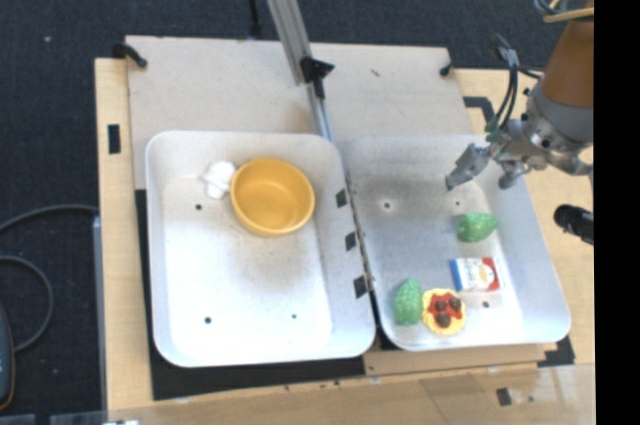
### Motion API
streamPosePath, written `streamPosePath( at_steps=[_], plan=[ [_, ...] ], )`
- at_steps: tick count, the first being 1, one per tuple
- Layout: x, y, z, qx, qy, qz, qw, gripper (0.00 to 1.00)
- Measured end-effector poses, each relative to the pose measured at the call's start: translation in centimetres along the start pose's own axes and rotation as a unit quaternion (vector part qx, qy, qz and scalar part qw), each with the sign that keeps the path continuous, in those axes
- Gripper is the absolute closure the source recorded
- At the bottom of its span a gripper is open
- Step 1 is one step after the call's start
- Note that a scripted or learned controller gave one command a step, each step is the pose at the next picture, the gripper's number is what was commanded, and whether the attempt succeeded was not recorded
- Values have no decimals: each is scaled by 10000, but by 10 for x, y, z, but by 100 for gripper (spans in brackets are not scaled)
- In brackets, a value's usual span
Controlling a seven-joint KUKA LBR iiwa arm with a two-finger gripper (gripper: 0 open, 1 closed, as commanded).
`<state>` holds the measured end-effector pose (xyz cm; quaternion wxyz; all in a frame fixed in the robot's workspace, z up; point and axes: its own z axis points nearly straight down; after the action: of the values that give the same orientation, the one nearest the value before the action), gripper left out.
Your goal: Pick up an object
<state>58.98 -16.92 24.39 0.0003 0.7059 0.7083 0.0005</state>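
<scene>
a yellow bowl (273, 196) stands upright in the far part of the left bin (250, 313), with a small white crumpled lump (218, 177) touching its left rim. in the right bin (400, 173) a green lumpy toy (476, 226) lies towards the right side. a small white carton (475, 274) with red and blue print lies just nearer. by the near edge, a second green piece (407, 301) lies beside a yellow disc (444, 310) with red and dark bits on top.

Arm (568, 73) was cut off at the right edge. White lump (217, 177) beside the yellow bowl (272, 196) was too blurred to identify; print on the carton (475, 274) was too small to read.
</scene>
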Motion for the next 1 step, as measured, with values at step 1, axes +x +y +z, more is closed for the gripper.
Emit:
streamPosePath(
  at_steps=[1],
  plan=[
    [0,0,0,0,1,0,10000,0]
  ],
)
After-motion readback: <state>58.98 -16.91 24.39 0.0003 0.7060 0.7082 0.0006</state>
